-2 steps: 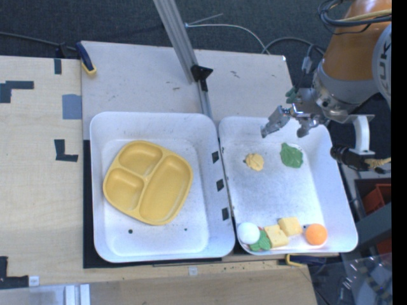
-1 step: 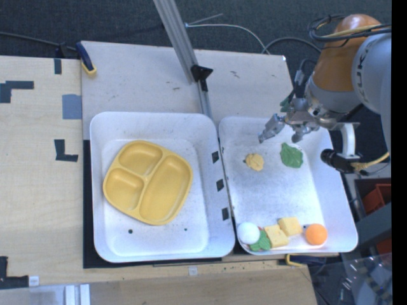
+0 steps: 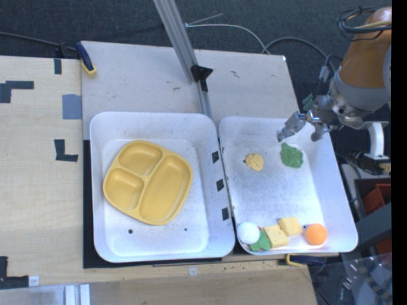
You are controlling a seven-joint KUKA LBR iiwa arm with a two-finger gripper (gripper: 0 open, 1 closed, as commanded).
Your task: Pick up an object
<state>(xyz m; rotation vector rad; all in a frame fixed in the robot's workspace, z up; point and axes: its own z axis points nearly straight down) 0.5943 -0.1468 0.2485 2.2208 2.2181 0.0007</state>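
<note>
Green lump (image 3: pixel 292 155) & small yellow lump (image 3: pixel 255 162) mid right bin; others clustered at near edge.

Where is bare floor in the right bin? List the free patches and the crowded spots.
Free: the right bin floor's middle, between the green piece and the yellow blocks. Crowded: the near edge, where the white ball and orange ball flank them.

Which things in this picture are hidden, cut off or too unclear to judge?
- Gripper, camera view: small and blurred over the right bin, so the finger gap is unreadable.
- Green piece in the near corner: mostly covered by the white ball and a yellow block.
- Arm: cut off by the right edge.
- Small yellow lump: too small to identify.
</note>
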